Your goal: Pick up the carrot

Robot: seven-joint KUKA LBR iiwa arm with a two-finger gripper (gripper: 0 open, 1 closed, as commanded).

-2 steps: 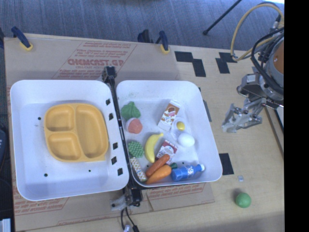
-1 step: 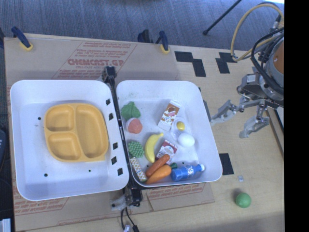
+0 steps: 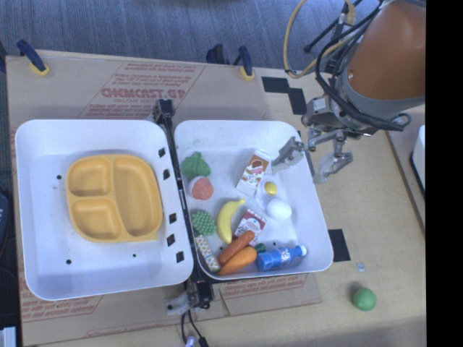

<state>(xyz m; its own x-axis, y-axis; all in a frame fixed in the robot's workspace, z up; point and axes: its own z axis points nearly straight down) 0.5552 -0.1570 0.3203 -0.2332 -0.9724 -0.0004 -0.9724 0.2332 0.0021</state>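
The bench (image 3: 108,85) is covered with printed brown cardboard, held by blue clamps (image 3: 32,58), and grey floor is seen behind. The carrot (image 3: 237,254) is laid in the right bin (image 3: 217,132), near its front edge beside a blue bottle (image 3: 278,257). The gripper (image 3: 312,157) is spread wide, nothing held, above the bin's right rim. A green ball (image 3: 364,298) is seen outside.

1 fixed camera looks down at a slant from above the bench (image 3: 87,78), far enough to take in both white bins: the left bin (image 3: 29,194) toward 9 o'clock, the right bin (image 3: 307,215) near centre. The arm (image 3: 383,49) enters from 2 o'clock.
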